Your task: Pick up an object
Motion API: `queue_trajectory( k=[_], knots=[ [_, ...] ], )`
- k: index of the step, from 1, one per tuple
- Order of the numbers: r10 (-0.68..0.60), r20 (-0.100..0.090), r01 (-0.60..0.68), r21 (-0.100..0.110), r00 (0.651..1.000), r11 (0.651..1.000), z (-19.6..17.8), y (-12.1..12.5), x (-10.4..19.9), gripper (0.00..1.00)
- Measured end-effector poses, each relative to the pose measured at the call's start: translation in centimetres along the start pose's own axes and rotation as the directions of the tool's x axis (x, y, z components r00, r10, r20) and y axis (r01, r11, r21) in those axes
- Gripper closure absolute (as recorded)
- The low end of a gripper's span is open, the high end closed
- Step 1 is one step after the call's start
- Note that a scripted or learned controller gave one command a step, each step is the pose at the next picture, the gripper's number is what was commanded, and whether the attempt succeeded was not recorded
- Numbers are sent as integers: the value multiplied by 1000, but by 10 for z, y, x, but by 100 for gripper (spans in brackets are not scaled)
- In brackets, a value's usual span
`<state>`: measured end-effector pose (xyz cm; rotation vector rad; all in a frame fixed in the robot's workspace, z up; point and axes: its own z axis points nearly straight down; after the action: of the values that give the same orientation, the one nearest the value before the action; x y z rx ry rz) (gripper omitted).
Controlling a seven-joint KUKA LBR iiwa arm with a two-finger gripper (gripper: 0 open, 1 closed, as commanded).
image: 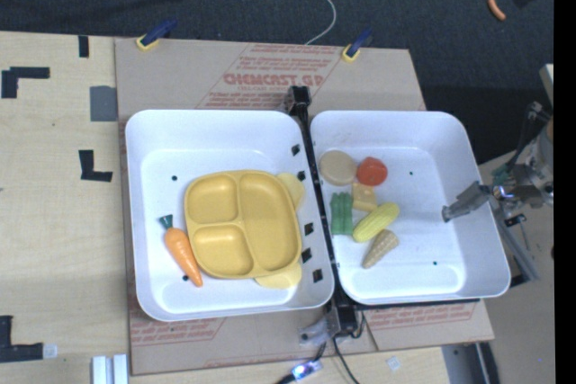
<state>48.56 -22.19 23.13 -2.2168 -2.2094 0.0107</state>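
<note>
We are at the approach step: our grey metal claw (453,209) hangs over the right edge of the right shallow white bin (450,139), gripping nothing; we cannot tell how far it is parted. The candidates lie clustered at that bin's left side, among them a yellow plastic corn cob (375,222) and a red toy tomato (372,172). Next, we judge, comes a reach leftward and a descent over one of them.
</note>
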Motion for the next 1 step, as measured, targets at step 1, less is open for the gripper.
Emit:
queue_trajectory(
  k=[1],
  knots=[
    [-4,3,4,-11,1000,1000,-6,3,0,0]
  ],
)
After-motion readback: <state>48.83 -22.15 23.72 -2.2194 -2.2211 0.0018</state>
